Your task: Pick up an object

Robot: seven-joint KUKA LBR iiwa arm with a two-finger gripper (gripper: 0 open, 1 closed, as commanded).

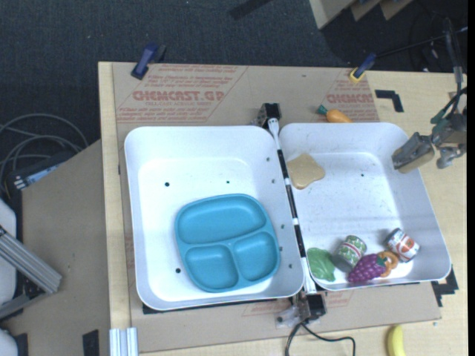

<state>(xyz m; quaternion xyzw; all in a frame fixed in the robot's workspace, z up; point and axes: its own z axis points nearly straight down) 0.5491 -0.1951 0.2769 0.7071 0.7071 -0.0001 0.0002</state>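
Lying clustered along the near edge of the right shallow white bin (371, 136): a flat green leaf-shaped piece (320, 264), a small green-banded can (352, 248), a purple plastic grape bunch (367, 268) with its long axis slanting from lower left to upper right, and a small red-and-white can (403, 245). Resting apart by the bin's far left corner: a flat tan piece (305, 170). Hanging over the bin's far right rim, reaching in from the right: the grey two-finger gripper (432, 153), fingers standing apart, clasping nothing.
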